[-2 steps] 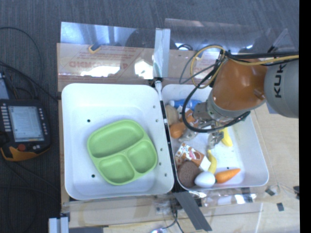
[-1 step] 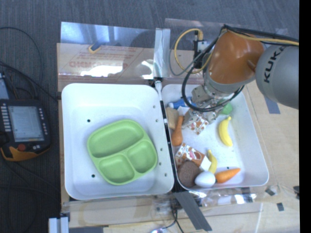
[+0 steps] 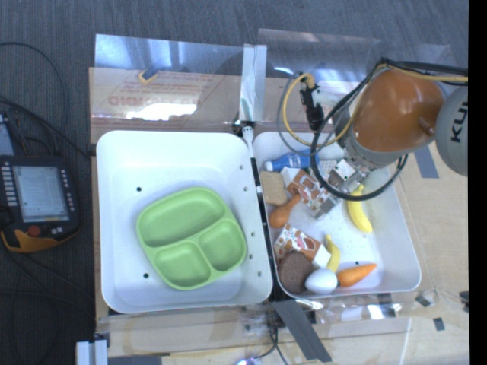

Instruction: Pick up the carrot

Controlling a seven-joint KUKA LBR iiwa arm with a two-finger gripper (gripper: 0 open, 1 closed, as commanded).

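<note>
Lying carrot (image 3: 356,274) well below the hand (image 3: 332,192).

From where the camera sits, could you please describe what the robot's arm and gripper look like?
The arm is grey, with black lettering on its side and a bulbous orange band above the wrist. Yellow and black cables loop beside it. The gripper is small, metallic and silver-grey.

The worktop (image 3: 426,196) is pale wood and carries 2 shallow white bins side by side, their inner walls touching. The right bin (image 3: 399,238) lies under the jaws, and the left bin (image 3: 122,204) sits well off to the side away from the arm. Clear plastic sheeting (image 3: 183,74) lies on the worktop behind both bins, beyond the jaws.
</note>
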